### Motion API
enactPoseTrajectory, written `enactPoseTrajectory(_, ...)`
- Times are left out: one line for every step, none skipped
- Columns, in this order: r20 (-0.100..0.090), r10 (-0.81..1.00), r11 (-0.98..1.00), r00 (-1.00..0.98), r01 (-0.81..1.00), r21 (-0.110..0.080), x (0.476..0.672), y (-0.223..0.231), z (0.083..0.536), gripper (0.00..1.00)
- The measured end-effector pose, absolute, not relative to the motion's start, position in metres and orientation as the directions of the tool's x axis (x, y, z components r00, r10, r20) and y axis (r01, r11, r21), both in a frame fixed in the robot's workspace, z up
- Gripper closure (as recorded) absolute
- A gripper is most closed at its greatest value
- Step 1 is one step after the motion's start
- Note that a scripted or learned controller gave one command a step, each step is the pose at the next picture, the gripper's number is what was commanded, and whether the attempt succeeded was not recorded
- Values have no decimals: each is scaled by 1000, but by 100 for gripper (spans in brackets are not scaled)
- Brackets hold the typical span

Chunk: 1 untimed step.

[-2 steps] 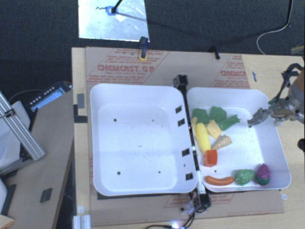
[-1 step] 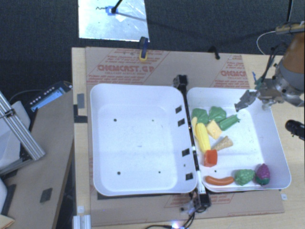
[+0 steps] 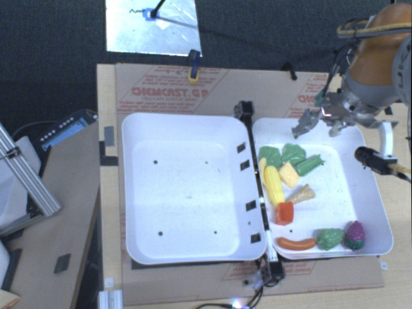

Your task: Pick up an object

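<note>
1. From my remote seat I see the pick candidates as small plastic toy foods, all lying in the right shallow white bin: a yellow corn cob lying lengthwise near the bin's left wall, green leafy pieces just above it, a green pepper-like piece, a pale yellow wedge, a tan piece, an orange-red block, an orange-red sausage, a green broccoli-like lump and a purple berry-like piece.
2. The two-finger gripper hovers over the bin's far edge with its fingers spread apart, nothing between them, touching no toy.
3. By my count: two bins, the left shallow white bin beside the right one, and roughly ten toys, with one arm.
</note>
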State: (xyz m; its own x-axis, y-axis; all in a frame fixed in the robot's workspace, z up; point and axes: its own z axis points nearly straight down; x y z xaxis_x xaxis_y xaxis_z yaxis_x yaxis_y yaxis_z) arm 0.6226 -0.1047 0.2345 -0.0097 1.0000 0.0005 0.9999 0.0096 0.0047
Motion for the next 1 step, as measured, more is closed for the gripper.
enactPoseTrajectory(-4,1000,-3,3,1000,5,591,-160,282,0)
